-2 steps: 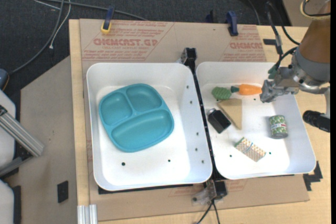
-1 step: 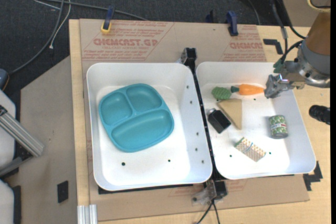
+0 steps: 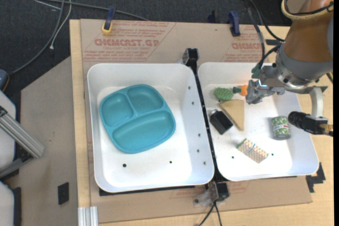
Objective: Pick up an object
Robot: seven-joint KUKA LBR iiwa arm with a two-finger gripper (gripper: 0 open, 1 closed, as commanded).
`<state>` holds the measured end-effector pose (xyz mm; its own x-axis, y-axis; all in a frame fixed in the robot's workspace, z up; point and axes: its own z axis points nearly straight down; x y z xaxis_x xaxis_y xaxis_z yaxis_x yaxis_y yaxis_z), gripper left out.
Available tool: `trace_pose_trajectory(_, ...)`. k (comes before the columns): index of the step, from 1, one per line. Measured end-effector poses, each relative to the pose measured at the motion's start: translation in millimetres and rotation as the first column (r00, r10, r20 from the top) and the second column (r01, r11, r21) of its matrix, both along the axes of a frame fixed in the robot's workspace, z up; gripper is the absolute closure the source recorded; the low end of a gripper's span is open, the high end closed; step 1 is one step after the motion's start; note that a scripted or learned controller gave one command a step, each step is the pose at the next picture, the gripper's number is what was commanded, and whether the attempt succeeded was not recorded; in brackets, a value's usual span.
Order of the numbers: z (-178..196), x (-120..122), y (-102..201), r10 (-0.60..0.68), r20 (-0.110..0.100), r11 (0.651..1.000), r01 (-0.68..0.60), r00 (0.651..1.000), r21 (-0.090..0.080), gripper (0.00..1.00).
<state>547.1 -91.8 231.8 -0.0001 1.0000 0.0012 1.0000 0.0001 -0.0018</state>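
My gripper (image 3: 256,93) hangs low over the back of the right bin (image 3: 296,169), just right of a green knobbly object (image 3: 223,94) with an orange piece (image 3: 243,90) beside it. In front of it lie a tan wedge (image 3: 234,113) and a black block (image 3: 221,121). A green patterned can (image 3: 280,127) stands to the right, and a small checkered packet (image 3: 252,150) lies nearer the front. Nothing shows between the gripper's tips.
The left bin (image 3: 100,166) holds a teal divided plate (image 3: 137,117). A black divider clamp (image 3: 190,55) sits between the bins at the back. Blue clamps (image 3: 109,19) and cables lie beyond the board.
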Motion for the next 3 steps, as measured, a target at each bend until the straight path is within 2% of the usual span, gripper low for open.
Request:
trace_pose_trajectory(1,-5,-15,45,0.000,0.000,1.000,0.000,1.000,0.000,1.00)
trace_pose_trajectory(2,4,-19,101,0.002,0.002,1.000,-0.002,1.000,0.000,1.00)
trace_pose_trajectory(3,-6,-18,147,0.001,-0.001,1.000,-0.001,1.000,0.000,1.00)
